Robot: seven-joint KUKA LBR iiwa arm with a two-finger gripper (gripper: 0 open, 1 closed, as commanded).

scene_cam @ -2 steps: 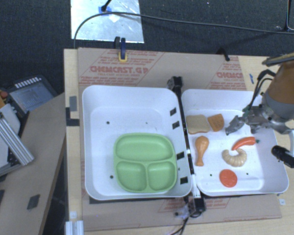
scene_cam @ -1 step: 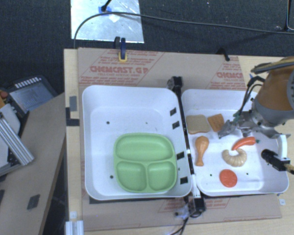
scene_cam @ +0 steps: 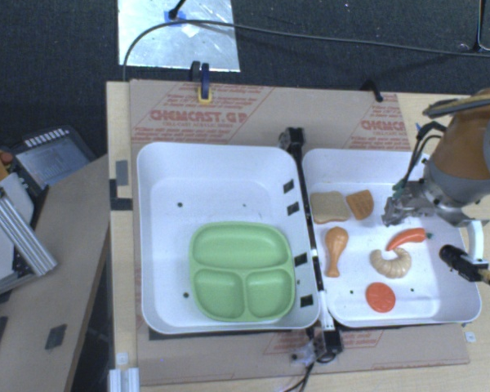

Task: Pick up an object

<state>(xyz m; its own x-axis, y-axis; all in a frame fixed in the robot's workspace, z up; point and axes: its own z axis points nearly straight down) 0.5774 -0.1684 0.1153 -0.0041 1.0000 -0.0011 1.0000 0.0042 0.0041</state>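
The red chili pepper (scene_cam: 406, 238) lies in the right bin (scene_cam: 453, 300), just below and right of the hand (scene_cam: 394, 211); whether the hand is open or closed, I cannot tell. Beside the pepper lie a shrimp (scene_cam: 391, 261), a tomato slice (scene_cam: 380, 297), a chicken drumstick (scene_cam: 335, 250) and a bread slice (scene_cam: 329, 207). The left bin (scene_cam: 167, 219) holds a green divided plate (scene_cam: 242, 270).

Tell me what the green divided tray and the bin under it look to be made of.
Green tray: probably moulded plastic, matte to slightly satin; even pale colour, rounded compartment edges, soft sheen. White left bin: likely thin formed plastic, smooth and semi-glossy; rounded corners and lip, uniform white, though painted metal cannot be ruled out.
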